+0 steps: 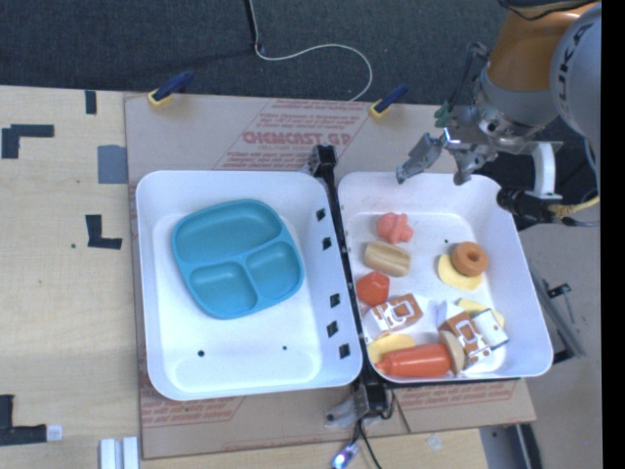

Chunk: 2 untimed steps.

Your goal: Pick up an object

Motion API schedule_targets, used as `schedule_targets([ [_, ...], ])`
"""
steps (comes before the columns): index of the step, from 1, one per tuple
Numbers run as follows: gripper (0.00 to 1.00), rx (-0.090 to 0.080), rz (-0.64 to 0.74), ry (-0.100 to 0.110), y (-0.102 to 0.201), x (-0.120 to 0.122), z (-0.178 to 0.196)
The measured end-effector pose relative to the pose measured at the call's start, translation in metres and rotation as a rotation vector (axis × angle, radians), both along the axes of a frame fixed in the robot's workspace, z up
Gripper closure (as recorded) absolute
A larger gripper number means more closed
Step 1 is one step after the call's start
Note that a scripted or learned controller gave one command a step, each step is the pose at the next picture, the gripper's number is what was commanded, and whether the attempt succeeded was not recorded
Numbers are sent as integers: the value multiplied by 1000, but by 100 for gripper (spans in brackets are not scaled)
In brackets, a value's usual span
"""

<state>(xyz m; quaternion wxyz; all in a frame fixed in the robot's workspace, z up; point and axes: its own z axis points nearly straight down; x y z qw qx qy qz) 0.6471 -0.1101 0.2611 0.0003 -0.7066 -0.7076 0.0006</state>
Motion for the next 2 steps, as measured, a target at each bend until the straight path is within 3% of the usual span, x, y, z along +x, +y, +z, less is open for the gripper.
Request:
schedule_targets([
  [1,0,3,-2,15,4,-41,-160],
  [2,100,1,1,2,5,-37,-140],
])
